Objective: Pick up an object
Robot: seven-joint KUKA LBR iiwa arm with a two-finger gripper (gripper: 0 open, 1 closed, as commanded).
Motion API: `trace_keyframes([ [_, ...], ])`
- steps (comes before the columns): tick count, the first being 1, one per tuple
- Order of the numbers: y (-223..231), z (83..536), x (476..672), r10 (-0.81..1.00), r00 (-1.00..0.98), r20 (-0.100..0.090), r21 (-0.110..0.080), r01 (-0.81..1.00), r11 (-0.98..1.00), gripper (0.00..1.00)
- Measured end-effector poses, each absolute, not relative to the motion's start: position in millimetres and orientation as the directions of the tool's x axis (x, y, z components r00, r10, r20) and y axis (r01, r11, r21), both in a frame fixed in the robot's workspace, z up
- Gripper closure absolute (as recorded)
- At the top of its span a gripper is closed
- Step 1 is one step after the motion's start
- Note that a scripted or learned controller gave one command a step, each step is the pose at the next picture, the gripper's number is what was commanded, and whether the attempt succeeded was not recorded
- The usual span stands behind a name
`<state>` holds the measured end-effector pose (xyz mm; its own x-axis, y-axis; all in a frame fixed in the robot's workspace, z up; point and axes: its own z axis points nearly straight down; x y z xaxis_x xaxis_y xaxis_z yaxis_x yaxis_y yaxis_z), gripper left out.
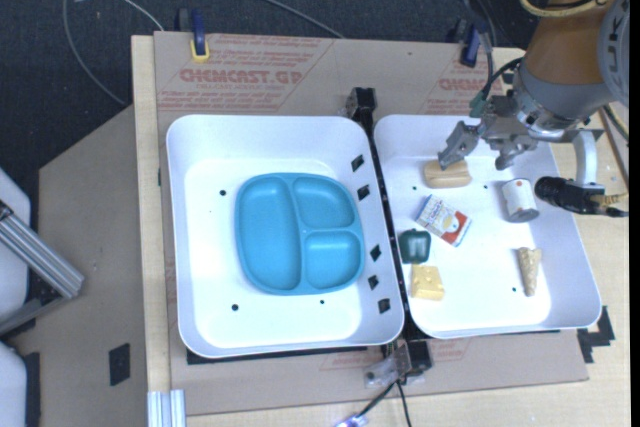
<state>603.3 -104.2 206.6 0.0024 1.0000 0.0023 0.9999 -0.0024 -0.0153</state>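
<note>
Nearest the camera, in the right bin [570, 310], lie a yellow cheese wedge [428, 282] and a pale cone [528, 270], with a small dark green piece [414, 245] just beyond the cheese and a red and white packet [443, 220] a little farther in. A white cylinder [517, 198] sits toward the right wall. In the left bin [190, 215] a blue divided plate [299, 232] rests alone, well apart from the arm's reach at this moment. Farther back in the right bin a tan bread-like piece [447, 176] lies flat, and the gripper [485, 145] hangs just above and behind it, fingers spread apart with nothing between them. That tan piece looks like the likely target, being closest under the tool. To do the pick well, I would judge the fingers should be centred over the piece so they straddle its short side, then lowered straight until the tips reach either side of it near the bin floor before closing. Coming down off-centre risks one finger landing on top and pushing it away, and the packet nearby leaves little room on that side
</note>
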Motion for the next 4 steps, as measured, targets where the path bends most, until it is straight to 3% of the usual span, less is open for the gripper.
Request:
trace_keyframes([
  [1, -104, 214, 606.3, 1.0, 0.0, 0.001, -0.001, 1.0, 0.0, 0.0],
  [4, -105, 83, 601.4, 1.0, 0.0, 0.002, -0.005, 1.0, 0.0, 0.0],
])
